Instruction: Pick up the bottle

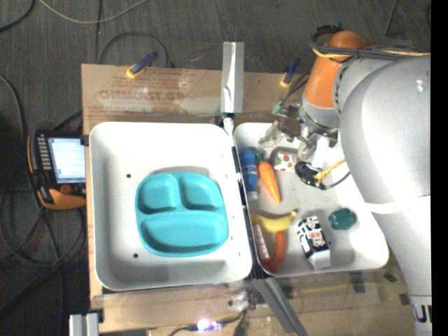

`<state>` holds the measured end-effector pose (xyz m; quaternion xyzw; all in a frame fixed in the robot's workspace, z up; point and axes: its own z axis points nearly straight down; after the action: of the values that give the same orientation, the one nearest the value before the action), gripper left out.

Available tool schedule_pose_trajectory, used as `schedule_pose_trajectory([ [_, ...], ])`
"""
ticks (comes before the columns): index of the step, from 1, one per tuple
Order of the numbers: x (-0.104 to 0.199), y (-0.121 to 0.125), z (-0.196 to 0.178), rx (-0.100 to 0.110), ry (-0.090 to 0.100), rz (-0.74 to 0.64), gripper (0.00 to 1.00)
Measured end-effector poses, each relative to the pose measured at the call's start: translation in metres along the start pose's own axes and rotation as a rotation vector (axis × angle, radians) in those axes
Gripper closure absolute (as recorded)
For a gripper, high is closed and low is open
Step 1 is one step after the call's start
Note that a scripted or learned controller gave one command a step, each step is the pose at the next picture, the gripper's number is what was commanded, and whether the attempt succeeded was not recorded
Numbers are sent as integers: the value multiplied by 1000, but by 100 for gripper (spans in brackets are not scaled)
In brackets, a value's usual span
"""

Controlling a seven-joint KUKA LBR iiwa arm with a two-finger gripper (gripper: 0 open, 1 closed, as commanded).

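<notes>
Reaching in: the grey arm (392, 117) with its orange band enters from the right, and its gripper (288, 128) hangs over the far end of the right bin (364, 257).
Gripper state: the fingers are too small and cluttered to read, so open or closed cannot be told; nothing shows between them.
Bottle: the blue bottle (248, 168) lies along the right bin's left wall, just left of the carrot (269, 180) and apart from the gripper.
Other items in right bin: a small white dotted cube (283, 162) near the gripper, a banana (274, 220), a red-orange piece (278, 248), a black-and-white carton (313, 241), a teal round object (342, 219).
Left bin (112, 187): holds a teal divided tray (183, 213).
</notes>
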<state>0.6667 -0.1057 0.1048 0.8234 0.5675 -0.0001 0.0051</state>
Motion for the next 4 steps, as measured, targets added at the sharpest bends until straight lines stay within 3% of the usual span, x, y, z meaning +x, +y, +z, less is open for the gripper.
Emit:
schedule_pose_trajectory([
  [1, -20, 12, 15, 13, 11, -117, 0],
  [2, -20, 8, 14, 15, 5, -52, 0],
  [3, 0, -4, 14, 33, -11, 304, 0],
  [4, 3, 0, 5, 11, -8, 302, 100],
])
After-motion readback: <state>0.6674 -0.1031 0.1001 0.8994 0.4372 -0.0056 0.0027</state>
